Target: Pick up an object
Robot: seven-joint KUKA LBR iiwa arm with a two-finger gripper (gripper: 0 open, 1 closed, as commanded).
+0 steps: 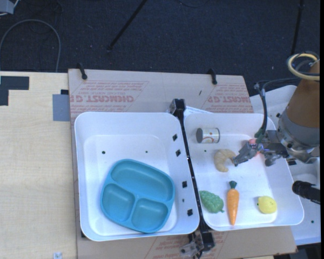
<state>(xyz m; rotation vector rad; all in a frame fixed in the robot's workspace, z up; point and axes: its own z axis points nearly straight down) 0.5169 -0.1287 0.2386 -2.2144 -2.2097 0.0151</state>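
Over right bin [291,220], end effector [242,157] beside croissant [224,159], finger state cannot tell, arm [305,109] cut off at right.

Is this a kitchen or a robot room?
Probably a robot lab, not a kitchen. The grey and orange robot arm reaches over a shallow white plastic bin holding a toy orange carrot, and black cables trail across the dark floor.

Upside-down red print — "CHEMCAST, G.P." — repeats on the brown backing board [151,93].
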